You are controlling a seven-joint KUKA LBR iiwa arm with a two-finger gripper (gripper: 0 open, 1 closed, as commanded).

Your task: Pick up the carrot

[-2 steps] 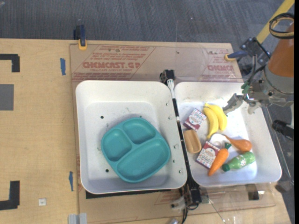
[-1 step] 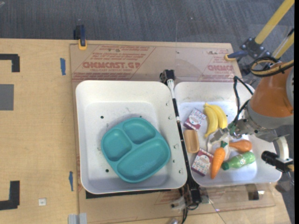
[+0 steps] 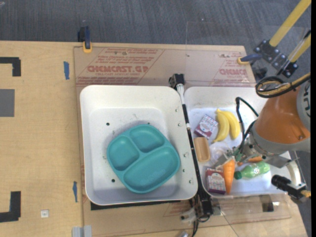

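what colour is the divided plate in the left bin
Teal, a blue-green all over; the divided plate shows clearly in the camera view, lying in the left bin.

Tabletop (image 3: 39, 147): matt, wood-look board. Bins (image 3: 94, 132): smooth white plastic. Teal divided plate (image 3: 143, 158): smooth plastic, slight sheen. Carrot (image 3: 229, 174) and bananas (image 3: 228, 125): glossy plastic look.

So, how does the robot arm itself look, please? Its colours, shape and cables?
The arm is rounded and thick, with a wide orange band and a grey part beside it at the right edge. A thin black cable loops along it. The gripper end looks small, dark and metallic; finer details are too blurred to tell.
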